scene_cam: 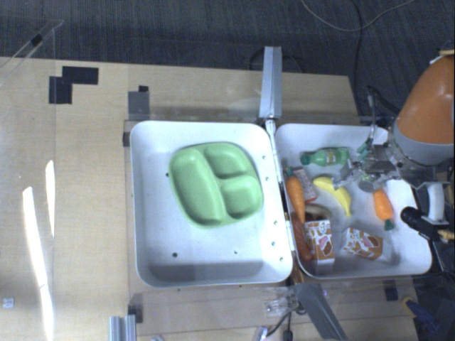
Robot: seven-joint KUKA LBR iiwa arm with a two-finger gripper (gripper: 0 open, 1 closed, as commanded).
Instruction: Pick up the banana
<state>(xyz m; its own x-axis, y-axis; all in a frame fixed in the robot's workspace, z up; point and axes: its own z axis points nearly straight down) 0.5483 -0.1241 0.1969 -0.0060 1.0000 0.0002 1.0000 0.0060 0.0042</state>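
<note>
- Hovering my end effector (364,168) in the right bin (419,260), just right of the banana (335,192).
- Grip state: I cannot tell.

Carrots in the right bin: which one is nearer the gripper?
The short carrot at the bin's right side, just below the gripper. The long carrot lies along the bin's left wall, beyond the banana.

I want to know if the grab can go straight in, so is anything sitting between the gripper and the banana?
Nothing visible lies between them. The gripper is just right of the banana in the right bin. The green bottle lies just behind the banana, and a small carrot lies to its right, below the gripper.
</note>
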